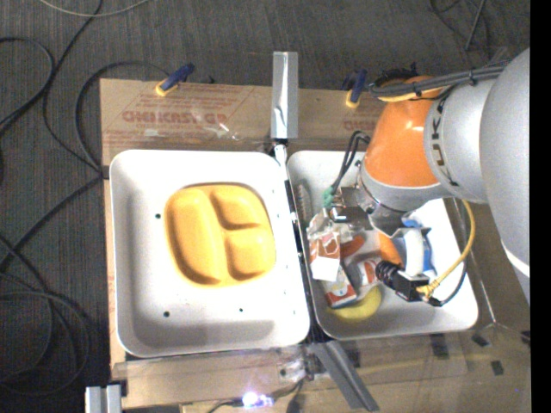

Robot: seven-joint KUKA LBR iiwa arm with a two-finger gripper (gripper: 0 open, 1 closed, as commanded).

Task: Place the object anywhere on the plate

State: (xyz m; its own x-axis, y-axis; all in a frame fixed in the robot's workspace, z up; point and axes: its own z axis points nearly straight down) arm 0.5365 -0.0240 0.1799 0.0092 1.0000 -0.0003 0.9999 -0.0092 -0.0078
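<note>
You can't see much of the right bin (465, 317): the arm (448, 136) covers its upper part and runs off the frame's right edge. The gripper (349, 222) sits down among the clutter, and you can't tell how its fingers stand or whether anything is between them. The orange-and-white packets (331, 256) overlap one another, so you can't count them. A yellow thing (357, 306) peeks from beneath them, its shape mostly hidden. A blue-and-white item (416, 246) is partly behind the wrist.
</note>
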